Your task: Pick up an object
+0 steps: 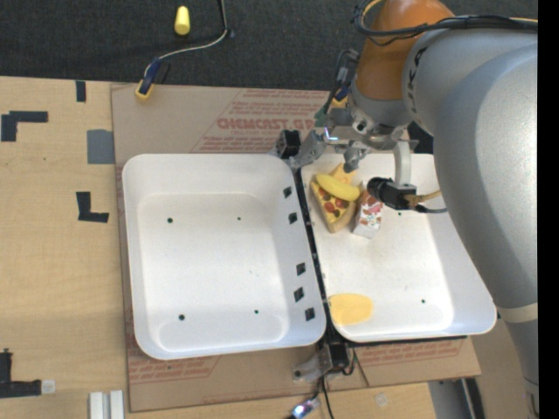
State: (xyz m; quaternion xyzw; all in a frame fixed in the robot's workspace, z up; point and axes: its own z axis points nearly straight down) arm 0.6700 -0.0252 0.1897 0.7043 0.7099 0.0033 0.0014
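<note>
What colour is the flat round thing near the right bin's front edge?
Yellow flat round thing, clearest in the camera view.

Two white bins sit side by side on a cardboard sheet (pixel 244 120) on the counter (pixel 52 234): the left bin (pixel 210 251) and the right bin (pixel 437 269). At 11 o'clock, a yellow cap (pixel 182 19) lies on dark mat (pixel 87 16), beside a black cable (pixel 210 42). Black tape marks (pixel 87 206) sit at 9 o'clock.

Red mirrored print on the cardboard sheet (pixel 236 125) under the bins seems to read "CHEMGUARD"; smaller lines are illegible.
</note>
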